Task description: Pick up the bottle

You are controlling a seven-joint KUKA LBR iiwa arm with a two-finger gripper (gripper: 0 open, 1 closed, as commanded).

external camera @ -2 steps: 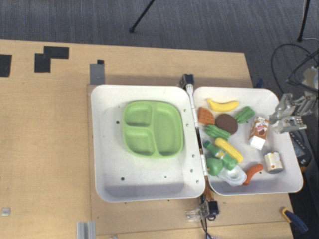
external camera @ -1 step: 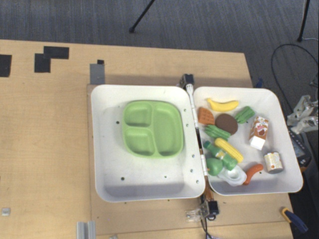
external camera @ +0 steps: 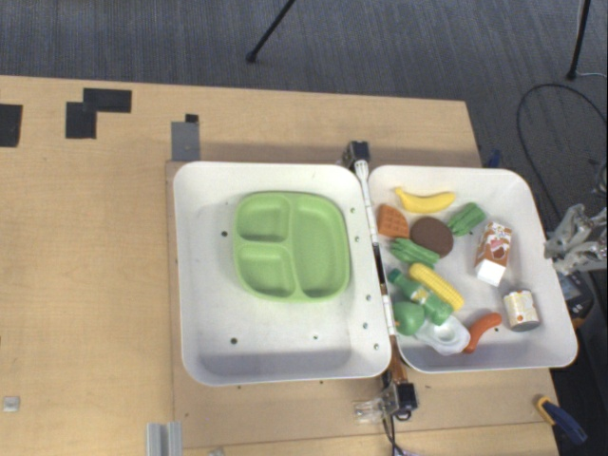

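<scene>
— Wooden bench (external camera: 95, 255), two white bins. Where's the bottle?
— Lower left of the right bin (external camera: 494, 180): a small green bottle (external camera: 410, 317) lying among toy food. Probably light, stiff, slick plastic, so grip across its body. The claw (external camera: 578, 240) is well apart, at the frame's right edge. Wide or narrow, I can't tell.

Dark grey carpeted floor (external camera: 171, 17) is filling the top of the frame, with black stand legs (external camera: 283, 15) crossing it. A light wooden surface (external camera: 85, 283) is spreading across the left and bottom.
</scene>
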